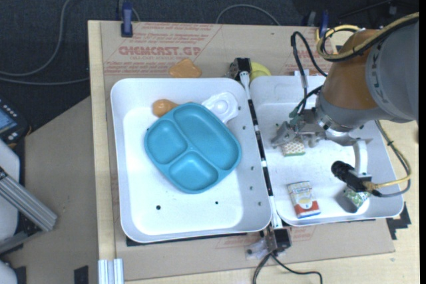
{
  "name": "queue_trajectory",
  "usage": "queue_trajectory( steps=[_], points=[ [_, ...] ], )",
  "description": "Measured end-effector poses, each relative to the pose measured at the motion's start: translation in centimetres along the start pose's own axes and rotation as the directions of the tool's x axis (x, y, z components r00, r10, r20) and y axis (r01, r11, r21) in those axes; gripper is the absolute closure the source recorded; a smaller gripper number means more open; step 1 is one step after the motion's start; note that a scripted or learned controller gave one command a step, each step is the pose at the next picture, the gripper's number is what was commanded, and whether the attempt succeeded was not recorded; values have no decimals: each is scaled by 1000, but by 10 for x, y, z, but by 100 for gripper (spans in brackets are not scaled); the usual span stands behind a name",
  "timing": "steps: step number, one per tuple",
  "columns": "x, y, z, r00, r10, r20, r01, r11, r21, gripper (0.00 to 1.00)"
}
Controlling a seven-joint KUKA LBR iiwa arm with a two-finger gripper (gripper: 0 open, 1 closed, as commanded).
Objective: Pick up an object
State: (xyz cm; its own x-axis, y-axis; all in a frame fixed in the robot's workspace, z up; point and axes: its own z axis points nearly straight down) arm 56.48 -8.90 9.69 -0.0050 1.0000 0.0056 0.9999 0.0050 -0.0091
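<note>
My gripper is low in the right bin, near its left wall. A small speckled beige packet lies just below it, touching or nearly touching the tip. A red and white small box lies at the front of the same bin. A green wrapped item sits at the front right. The left bin holds a blue divided plate, with an orange piece and a white round item behind it.
Behind the bins, an orange object and a yellow object rest on the bench. The arm covers the right bin's back right. The wall between the bins runs close to the gripper's left.
</note>
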Motion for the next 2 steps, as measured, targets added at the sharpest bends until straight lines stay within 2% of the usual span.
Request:
queue_trajectory(
  steps=[1,2],
  points=[
    [-5,3,-13,1000,5,6,-5,1000,-11,100],
    [-5,3,-12,1000,6,6,-6,1000,-10,0]
  ],
)
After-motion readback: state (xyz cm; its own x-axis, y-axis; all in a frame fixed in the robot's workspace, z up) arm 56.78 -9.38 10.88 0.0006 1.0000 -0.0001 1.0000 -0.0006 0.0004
